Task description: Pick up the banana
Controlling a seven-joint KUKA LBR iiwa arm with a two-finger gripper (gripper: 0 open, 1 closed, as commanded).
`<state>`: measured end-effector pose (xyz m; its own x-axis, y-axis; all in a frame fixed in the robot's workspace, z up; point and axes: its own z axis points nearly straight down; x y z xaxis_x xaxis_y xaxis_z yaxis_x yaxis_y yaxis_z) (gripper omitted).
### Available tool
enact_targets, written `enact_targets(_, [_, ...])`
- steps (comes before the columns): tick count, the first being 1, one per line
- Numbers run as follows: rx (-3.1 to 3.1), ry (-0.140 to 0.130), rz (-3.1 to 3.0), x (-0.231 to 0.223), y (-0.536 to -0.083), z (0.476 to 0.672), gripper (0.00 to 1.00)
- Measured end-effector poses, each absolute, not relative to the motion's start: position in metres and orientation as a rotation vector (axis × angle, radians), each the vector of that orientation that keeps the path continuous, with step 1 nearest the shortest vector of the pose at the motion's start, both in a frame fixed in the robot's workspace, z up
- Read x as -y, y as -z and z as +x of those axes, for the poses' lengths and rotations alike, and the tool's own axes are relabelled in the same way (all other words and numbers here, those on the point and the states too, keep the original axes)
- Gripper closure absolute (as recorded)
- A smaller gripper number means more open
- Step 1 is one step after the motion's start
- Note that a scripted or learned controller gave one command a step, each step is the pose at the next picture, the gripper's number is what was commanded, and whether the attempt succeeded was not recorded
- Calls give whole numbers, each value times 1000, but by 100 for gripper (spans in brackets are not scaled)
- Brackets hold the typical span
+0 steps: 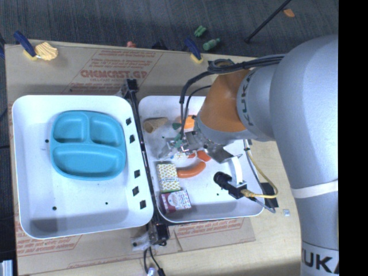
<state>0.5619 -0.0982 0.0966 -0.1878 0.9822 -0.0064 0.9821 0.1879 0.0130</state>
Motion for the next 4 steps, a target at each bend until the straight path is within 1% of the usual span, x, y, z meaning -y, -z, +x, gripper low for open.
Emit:
enact_targets(1, [-2762,-1,1480,97,-96,626,0])
enact_targets(2, [-2846,2,1323,156,-167,657,0])
enact_targets(3, [-2881,2,1263,150,-91,580,0])
enact_targets(4, [-2977,1,1014,104,-92,605,0])
